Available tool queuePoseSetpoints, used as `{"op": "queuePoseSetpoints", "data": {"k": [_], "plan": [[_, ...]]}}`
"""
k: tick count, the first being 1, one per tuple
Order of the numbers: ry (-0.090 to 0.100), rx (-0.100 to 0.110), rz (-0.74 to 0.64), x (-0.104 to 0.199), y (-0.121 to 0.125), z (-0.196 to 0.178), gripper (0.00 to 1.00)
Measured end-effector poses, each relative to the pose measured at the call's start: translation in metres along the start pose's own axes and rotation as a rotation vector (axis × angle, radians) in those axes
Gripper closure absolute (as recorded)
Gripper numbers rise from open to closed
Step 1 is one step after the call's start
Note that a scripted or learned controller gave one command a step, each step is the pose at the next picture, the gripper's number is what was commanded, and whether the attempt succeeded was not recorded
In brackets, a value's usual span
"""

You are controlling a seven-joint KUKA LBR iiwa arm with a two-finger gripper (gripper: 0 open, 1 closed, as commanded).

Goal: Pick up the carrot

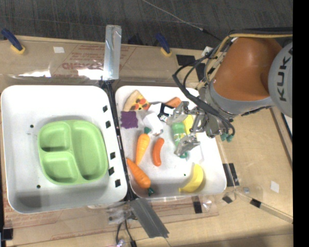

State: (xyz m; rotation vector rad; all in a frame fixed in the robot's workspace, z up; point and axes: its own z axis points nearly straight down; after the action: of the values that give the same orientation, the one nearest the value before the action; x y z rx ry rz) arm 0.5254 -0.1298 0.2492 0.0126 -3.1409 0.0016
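From my remote station I logged the tan worktop (257, 163) carrying two shallow white bins. The left white bin (15, 107) held a light-green divided plastic plate (72, 152) lying flat near its centre. In the right white bin (216, 181), along its left wall, a pizza-slice toy (136, 102) lay at the top with a purple block (129, 119) just below it. The task item, an orange toy carrot with a green tip (138, 175), lay slantwise in the lower left corner, apart from the pincer. Above it sat a lighter orange elongated vegetable piece (141, 146), and beside that a red-orange sausage-shaped piece (157, 152). A yellow toy banana (194, 179) rested near the lower right corner. The metal pincer (187, 144) hung over the bin's right-centre, beside a green item (178, 131); I could not tell its opening. The grey arm with orange band (244, 71) entered from the right.
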Motion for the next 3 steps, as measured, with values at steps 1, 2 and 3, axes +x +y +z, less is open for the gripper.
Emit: {"op": "queuePoseSetpoints", "data": {"k": [1,2,3], "plan": [[-0.026,0.001,0.067,-0.01,0.019,0.136,0.0],[-0.01,0.0,-0.129,-0.016,0.036,0.155,0.0],[-0.01,0.0,-0.137,-0.016,0.038,0.145,1.0]]}}
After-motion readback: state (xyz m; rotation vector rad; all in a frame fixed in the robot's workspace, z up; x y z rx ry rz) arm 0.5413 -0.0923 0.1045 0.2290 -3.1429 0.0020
